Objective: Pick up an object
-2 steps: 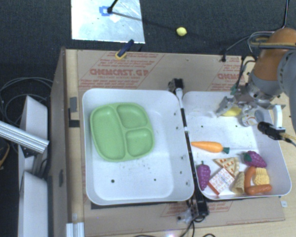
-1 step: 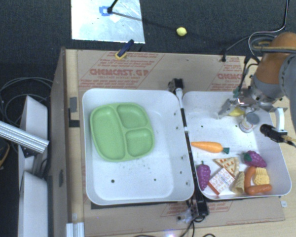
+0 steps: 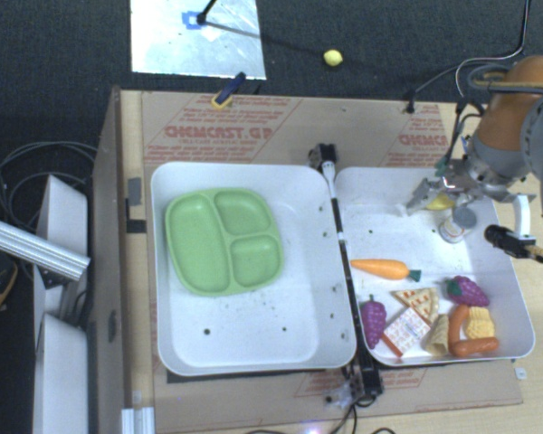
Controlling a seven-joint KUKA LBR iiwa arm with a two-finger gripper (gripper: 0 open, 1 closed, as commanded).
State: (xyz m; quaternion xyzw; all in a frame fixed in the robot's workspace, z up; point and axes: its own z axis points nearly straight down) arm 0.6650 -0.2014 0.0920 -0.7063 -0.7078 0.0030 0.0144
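Starting at the near edge of the right bin [image 3: 525,328], we see a huddle of toy food in its near right corner: a hot dog [image 3: 475,344] at the very front, a corn cob [image 3: 479,319] just behind it, and a cracker [image 3: 401,333] beside a wedge-shaped sandwich [image 3: 418,302]. A dark purple grape bunch [image 3: 373,319] lies near the divider between the bins, and a second, lighter purple bunch [image 3: 469,289] sits toward the right wall. A little farther back we find an orange carrot [image 3: 381,268] lying alone, its green tip pointing right.

Across the divider, the left bin [image 3: 176,346] carries a green sectioned plate [image 3: 223,240], set toward its left side.

Farther back in the right bin, we see the gripper [image 3: 445,202] low over the floor near the far right corner, with a yellow object [image 3: 441,202] right at its tip. We cannot tell whether the claw is spread or pressed together, nor whether that yellow piece sits between its parts. The arm [image 3: 516,120] rises behind it, orange band showing.
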